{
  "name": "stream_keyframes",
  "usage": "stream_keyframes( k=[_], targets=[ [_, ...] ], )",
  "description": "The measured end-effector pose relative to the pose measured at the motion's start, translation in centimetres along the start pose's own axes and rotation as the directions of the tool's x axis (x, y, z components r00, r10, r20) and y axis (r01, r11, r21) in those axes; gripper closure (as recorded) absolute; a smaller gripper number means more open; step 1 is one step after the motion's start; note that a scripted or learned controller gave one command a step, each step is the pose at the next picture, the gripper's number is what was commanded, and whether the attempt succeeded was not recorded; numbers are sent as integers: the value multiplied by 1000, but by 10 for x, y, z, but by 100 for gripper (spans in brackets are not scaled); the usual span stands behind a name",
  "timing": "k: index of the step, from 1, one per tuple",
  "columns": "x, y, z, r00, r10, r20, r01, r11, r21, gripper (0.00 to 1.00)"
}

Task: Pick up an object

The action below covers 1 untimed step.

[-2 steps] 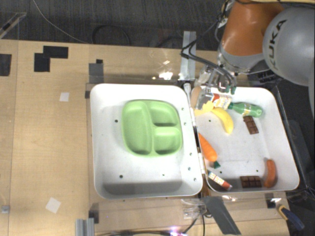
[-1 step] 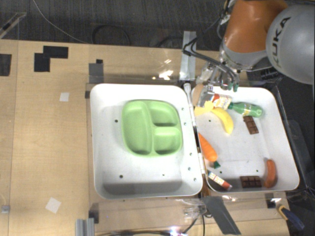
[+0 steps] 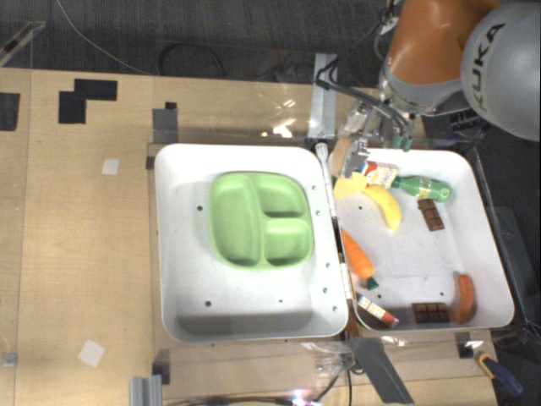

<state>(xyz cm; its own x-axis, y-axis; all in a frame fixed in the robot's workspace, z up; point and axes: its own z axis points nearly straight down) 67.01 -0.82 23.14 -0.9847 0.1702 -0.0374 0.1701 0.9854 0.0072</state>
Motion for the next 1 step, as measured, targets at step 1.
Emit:
stream_keyframes(
  k=[1],
  targets=[
    [-2, 2, -13, 1000, -5, 11, 5, 1000, -2, 100]
  ],
)
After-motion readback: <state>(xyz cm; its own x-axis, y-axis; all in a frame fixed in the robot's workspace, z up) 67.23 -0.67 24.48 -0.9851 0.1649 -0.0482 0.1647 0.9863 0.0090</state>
